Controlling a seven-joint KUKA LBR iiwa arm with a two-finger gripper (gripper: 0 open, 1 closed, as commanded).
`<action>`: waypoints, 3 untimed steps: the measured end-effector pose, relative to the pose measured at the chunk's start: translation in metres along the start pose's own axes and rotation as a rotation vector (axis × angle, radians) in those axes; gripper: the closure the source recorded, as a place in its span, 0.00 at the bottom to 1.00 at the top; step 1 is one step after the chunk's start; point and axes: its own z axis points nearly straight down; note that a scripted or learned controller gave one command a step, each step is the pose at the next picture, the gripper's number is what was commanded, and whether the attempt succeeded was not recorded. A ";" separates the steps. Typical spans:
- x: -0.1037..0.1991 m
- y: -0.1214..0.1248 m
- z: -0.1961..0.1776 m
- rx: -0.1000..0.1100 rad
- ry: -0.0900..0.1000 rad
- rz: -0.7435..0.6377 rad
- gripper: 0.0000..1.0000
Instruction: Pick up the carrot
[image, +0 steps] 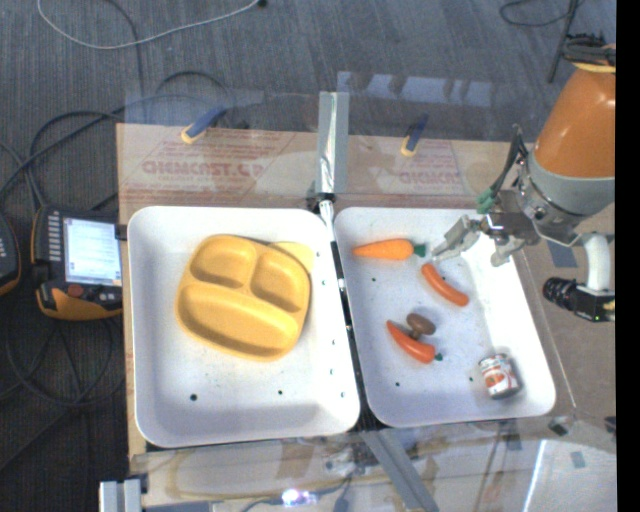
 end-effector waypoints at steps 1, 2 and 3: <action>-0.005 0.074 0.107 0.000 -0.001 -0.085 0.00; 0.007 0.106 0.171 -0.017 -0.009 -0.315 0.00; 0.006 0.106 0.164 -0.012 -0.006 -0.315 1.00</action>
